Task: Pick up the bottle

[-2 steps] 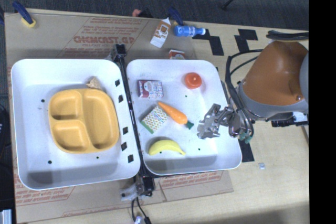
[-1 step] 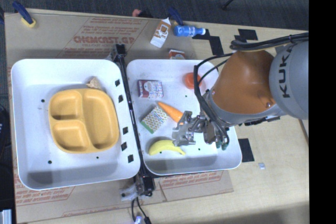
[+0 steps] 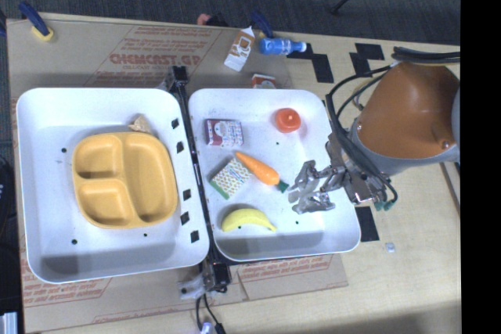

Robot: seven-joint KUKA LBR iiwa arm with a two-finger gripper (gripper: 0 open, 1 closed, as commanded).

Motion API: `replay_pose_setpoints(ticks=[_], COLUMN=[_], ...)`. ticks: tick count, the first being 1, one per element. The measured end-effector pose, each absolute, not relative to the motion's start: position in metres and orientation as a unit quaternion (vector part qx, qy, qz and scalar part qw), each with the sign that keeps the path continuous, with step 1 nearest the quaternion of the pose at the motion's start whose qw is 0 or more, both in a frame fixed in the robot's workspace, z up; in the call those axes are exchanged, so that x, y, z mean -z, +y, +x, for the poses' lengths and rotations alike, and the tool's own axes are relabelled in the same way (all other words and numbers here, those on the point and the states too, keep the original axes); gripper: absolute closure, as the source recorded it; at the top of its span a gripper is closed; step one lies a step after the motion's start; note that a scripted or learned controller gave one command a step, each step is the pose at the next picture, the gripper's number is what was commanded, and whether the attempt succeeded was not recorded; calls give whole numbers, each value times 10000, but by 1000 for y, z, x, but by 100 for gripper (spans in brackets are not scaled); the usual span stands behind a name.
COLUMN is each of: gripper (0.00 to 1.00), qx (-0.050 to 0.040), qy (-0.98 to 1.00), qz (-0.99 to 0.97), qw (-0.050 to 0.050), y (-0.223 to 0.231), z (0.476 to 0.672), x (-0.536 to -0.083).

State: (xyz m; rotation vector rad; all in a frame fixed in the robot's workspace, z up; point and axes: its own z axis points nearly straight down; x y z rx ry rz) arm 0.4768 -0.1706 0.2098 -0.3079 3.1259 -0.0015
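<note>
Blue bottle [image 3: 280, 47] lies on its side on bench, beyond right bin [image 3: 344, 223], outside it. Gripper [image 3: 308, 188] hovers low inside right bin (near right wall), fingers parted, nothing between them. Carrot [image 3: 258, 168] just left of gripper; banana [image 3: 247, 220] below. Yellow divided tray [image 3: 124, 178] in left bin [image 3: 31, 192].

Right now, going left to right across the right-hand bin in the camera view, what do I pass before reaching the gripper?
Small carton → checkered packet → banana → carrot → orange-red cap-like object → gripper, low over the bin's right side.
</note>
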Motion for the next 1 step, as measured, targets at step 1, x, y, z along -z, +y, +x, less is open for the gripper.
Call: replay_pose_setpoints(ticks=[1], gripper=[100], qx=[6], qy=[9901], qz=[-1401], qw=[6], y=[-211], z=[482], x=[-208])
